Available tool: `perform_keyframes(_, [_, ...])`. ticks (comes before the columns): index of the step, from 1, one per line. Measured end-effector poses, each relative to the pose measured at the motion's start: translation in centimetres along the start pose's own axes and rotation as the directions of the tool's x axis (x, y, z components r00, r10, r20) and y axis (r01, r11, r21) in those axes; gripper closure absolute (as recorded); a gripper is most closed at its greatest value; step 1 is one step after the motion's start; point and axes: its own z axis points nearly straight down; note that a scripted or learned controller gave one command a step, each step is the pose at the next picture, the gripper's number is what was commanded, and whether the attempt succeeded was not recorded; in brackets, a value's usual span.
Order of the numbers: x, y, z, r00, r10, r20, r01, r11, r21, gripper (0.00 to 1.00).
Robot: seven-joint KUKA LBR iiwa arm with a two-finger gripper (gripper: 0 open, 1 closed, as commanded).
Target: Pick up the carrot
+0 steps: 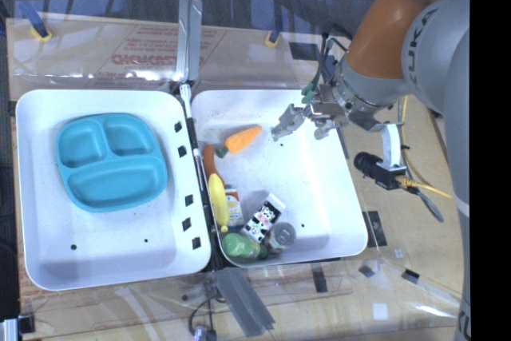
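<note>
In the camera view, the arm [407, 36] reached in from the right, its orange band above the wrist, and the pincer [303, 122] hung over the upper part of the right bin [339, 196]. One finger [286, 124] pointed left and down, the other sat to its right with a gap between them, so the pincer looked released, with nothing between its fingers; the view was soft there, so the exact spread was hard to judge.

The carrot [243, 139] lay on the bin floor just left of the pincer and slightly below it, tilted with its thick end toward the pincer, near the left fingertip but apart from it. Further left of the pincer, against the bin's left wall, lay a reddish piece [208, 160], and below that a banana [216, 200]. Well below the pincer, in the bin's lower left corner, were a small carton [232, 208], a black-and-white box [263, 219], a can [283, 235] and a green item [239, 246], crowded together.

Far left of the pincer, the left bin [48, 251] held a blue tray [111, 160] with three compartments. Both bins stood side by side on the desk [144, 52].
</note>
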Motion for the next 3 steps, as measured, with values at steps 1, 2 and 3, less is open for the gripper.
perform_keyframes(1, [4.6, 7.1, 10.7, 0.977, -0.212, 0.001, 0.212, 0.977, -0.001, 0.0])
perform_keyframes(2, [3.8, 5.4, 15.2, 0.977, -0.215, 0.001, 0.215, 0.977, 0.0, 0.0])
perform_keyframes(3, [3.8, 5.3, 14.7, 0.975, -0.22, -0.001, 0.22, 0.975, 0.007, 1.0])
